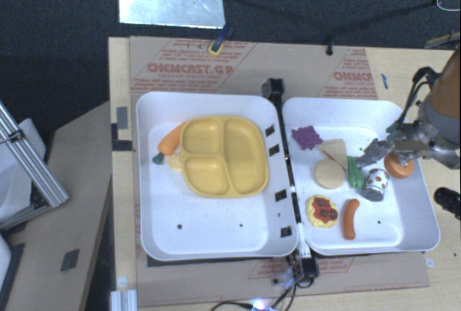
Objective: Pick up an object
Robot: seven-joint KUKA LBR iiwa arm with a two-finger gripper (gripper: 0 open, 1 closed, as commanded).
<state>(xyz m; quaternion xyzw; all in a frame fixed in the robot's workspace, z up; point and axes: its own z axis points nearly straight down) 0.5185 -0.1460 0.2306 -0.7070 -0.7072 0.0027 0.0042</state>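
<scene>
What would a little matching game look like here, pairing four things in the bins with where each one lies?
Things:
1. yellow plate
2. carrot
3. purple grapes
4. sausage

Places:
A. near corner of the right bin
B. far part of the right bin, near the divider
C. middle of the left bin
D. left bin, against the plate's left edge

Pairs: 1-C, 2-D, 3-B, 4-A

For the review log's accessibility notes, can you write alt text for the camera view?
A grey robot arm reaches in from the right, its gripper low over toy food in the right white bin: a purple piece, a round beige piece, a small pizza and a sausage. The left bin holds a yellow divided plate with a carrot beside it.
</scene>
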